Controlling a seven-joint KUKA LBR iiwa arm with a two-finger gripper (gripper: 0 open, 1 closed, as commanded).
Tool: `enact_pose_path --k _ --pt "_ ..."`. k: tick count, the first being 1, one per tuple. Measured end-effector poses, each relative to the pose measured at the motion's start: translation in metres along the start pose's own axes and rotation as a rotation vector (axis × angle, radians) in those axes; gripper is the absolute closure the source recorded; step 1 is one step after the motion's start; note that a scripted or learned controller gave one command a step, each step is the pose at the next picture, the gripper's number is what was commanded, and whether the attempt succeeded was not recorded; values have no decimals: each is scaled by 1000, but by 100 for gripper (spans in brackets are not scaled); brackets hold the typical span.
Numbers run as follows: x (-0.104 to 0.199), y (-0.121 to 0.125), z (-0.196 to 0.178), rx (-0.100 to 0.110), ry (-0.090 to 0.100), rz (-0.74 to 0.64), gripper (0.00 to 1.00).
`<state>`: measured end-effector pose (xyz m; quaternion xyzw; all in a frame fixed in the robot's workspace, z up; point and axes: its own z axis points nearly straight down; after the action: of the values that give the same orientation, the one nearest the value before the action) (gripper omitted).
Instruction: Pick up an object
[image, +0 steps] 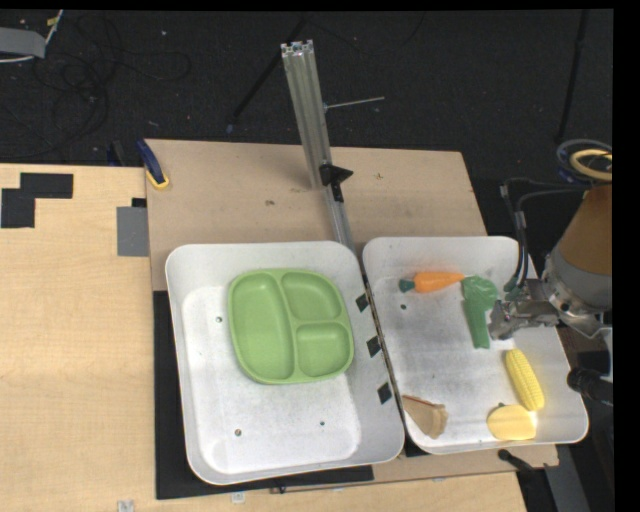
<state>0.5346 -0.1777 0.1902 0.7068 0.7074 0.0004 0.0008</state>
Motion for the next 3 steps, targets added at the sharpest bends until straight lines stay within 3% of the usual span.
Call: enact_pose_path --k 1,3 --pt "-1 0 -10 2 0 0 100" --pt "109 16 0 5 4 -5 100"
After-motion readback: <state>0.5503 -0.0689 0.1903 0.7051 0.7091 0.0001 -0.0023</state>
